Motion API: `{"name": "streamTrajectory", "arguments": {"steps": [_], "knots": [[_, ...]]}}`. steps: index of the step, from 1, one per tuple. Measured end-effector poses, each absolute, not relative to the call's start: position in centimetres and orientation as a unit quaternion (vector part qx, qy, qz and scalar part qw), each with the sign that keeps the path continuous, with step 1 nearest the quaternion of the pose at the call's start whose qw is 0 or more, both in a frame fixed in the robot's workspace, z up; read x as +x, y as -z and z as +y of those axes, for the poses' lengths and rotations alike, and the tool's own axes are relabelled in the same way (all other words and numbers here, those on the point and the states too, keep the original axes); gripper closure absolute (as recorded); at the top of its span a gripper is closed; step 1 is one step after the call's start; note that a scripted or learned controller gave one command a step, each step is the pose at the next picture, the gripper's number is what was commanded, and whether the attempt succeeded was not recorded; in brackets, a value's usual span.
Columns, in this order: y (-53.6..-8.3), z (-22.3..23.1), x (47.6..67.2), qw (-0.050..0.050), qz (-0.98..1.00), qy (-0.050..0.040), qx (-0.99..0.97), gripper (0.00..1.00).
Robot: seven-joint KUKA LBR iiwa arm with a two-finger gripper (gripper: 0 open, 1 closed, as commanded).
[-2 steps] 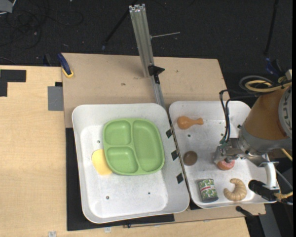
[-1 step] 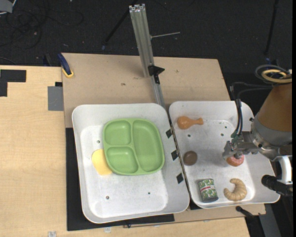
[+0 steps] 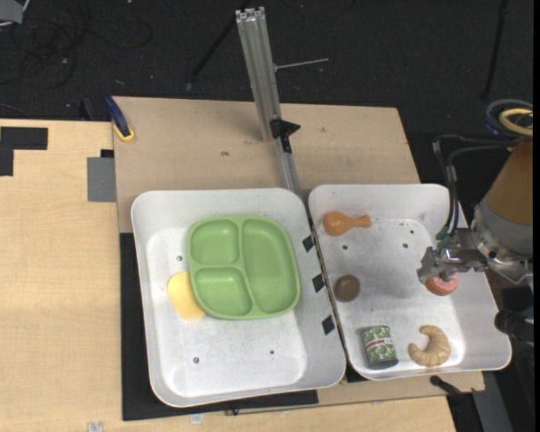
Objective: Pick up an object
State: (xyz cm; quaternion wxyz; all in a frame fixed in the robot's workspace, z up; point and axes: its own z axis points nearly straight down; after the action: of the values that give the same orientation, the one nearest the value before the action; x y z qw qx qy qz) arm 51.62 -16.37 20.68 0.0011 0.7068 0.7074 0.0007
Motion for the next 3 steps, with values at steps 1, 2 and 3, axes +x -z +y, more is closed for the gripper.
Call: {"name": "streamTrajectory", "arguments": {"steps": [1,2,3], "knots": [[-26.0,-16.4,51.7,0.002,0.708,-0.0009,0.707,1.00],[-25.1,-11.5,54.2,-0.001,0.709,0.0000,0.705,1.00],[-23.9,-6.4,56.2,-0.001,0.709,0.0003,0.706,1.00]]}}
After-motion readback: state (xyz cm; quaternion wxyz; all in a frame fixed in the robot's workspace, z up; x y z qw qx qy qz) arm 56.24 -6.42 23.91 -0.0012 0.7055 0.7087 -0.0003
